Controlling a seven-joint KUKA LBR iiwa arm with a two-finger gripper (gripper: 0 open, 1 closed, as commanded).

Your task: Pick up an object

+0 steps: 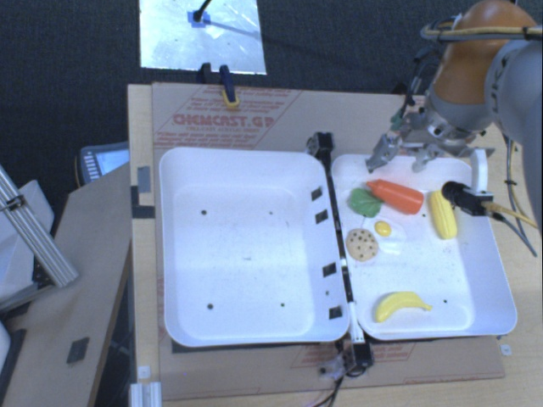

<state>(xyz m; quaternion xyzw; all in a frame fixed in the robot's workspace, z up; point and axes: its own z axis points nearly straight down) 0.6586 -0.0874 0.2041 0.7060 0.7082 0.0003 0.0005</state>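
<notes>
Currently the gripper (403, 158) hangs over the far rim of the right bin (502, 310), its 2 fingers spread and nothing between them.

Candidate: the carrot (395, 194), nearest to the gripper, lying flat in the far part of that bin. Its left tip touches a green leaf piece (365, 200).

Judged approach: come down over the carrot's middle, with the fingers set across its narrow width rather than along its length. Grip toward the right half so the leaf piece is not caught too.

Clearances:
- Corn cob (443, 214) lies just beside the carrot's right end, so room there is tight.
- Fried egg (383, 228) and cookie (362, 244) sit near, on the front side.
- Banana (401, 304) is well apart, by the front wall.
- The far bin wall is close behind the carrot, so a straight vertical descent looks safest.
- The left bin (246, 253) offers open floor for a later set-down.
</notes>
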